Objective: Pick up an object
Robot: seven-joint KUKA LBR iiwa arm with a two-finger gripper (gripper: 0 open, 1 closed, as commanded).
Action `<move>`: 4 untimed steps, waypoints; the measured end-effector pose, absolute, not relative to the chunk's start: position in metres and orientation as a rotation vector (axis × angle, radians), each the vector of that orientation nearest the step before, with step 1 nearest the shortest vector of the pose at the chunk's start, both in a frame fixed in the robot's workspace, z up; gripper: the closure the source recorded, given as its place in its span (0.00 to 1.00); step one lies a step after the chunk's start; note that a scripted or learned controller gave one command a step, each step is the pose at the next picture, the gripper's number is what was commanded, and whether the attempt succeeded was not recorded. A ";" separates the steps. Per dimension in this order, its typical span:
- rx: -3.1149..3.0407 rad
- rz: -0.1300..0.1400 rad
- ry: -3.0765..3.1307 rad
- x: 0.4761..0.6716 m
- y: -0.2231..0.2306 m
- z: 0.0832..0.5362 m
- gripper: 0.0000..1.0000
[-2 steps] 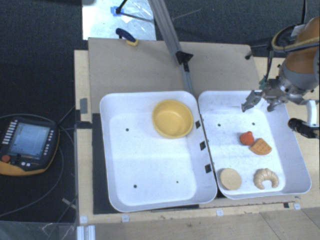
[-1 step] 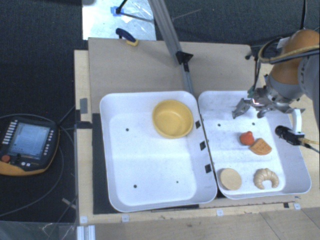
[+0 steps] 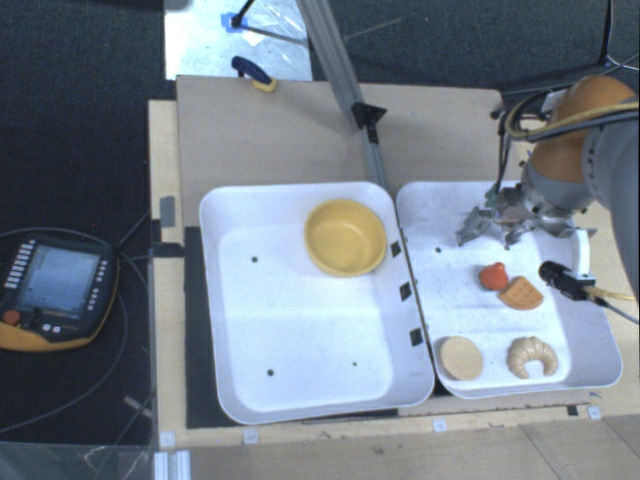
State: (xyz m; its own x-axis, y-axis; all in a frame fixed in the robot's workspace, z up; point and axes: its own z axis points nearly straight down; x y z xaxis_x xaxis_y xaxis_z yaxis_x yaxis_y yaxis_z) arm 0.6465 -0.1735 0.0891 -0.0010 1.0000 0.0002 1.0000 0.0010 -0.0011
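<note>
My gripper (image 3: pixel 488 236) hangs over the upper part of the right bin (image 3: pixel 440 208), its fingers spread open and nothing between them. Just below it lies a small red piece (image 3: pixel 493 276), touching an orange waffle-like wedge (image 3: pixel 521 293). Near that bin's front edge sit a round beige disc (image 3: pixel 461 358) and a croissant (image 3: pixel 531 356). A yellow bowl (image 3: pixel 345 236) stands upright in the left bin (image 3: pixel 250 368), at its back right.
A grey pole (image 3: pixel 340 63) slants over the bench behind the bins. A teach pendant (image 3: pixel 50 288) lies on the floor at the left. The divider between the bins carries black clips (image 3: pixel 405 290).
</note>
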 end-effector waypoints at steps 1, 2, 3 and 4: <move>-2.222 -0.002 -2.225 0.648 -0.174 0.102 1.00; -2.225 -0.005 -2.226 0.641 -0.173 0.161 1.00; -2.224 -0.004 -2.225 0.650 -0.176 0.209 1.00; -2.222 -0.002 -2.224 0.651 -0.176 0.229 1.00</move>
State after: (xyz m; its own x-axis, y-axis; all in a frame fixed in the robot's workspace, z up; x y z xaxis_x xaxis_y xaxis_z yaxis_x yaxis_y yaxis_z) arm 0.6508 -0.1757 0.2291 -0.0008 1.0000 -0.0004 1.0000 0.0008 0.0024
